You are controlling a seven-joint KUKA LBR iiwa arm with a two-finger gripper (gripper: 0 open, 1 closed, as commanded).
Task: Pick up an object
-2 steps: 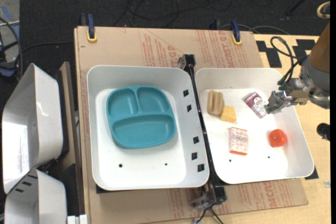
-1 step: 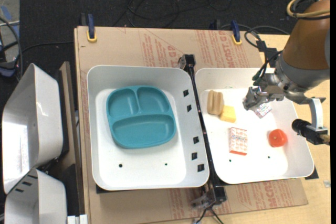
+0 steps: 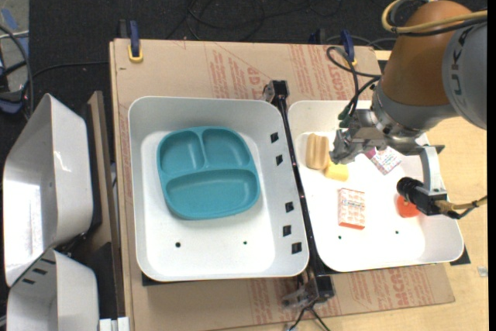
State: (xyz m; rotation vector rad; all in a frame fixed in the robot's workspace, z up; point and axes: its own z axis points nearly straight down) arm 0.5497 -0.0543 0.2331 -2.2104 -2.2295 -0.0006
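in the right-hand shallow white plastic bin (image 3: pixel 442 248), toward its ten o'clock corner, the grey and orange arm's two-finger gripper (image 3: pixel 343 153) hangs low over a small yellow block (image 3: pixel 335 170). the block lies just at six o'clock of the fingertips; whether they touch it cannot be told, and whether the pincer is open or closed cannot be told either. a pale tan, rounded oblong piece (image 3: pixel 315 150) lies just at nine o'clock of the gripper, near the bin's left wall. at three o'clock of the gripper a small white packet with pink print (image 3: pixel 384 160) lies partly under the arm. a flat orange and white carton (image 3: pixel 352 208) lies near the bin's middle, at six o'clock of the yellow block and apart from it. an orange object (image 3: pixel 406 206) sits at three o'clock of the carton, partly hidden by a black fitting. the left-hand white bin (image 3: pixel 147 167) holds a teal plastic divided plate (image 3: pixel 208 172) with three compartments.
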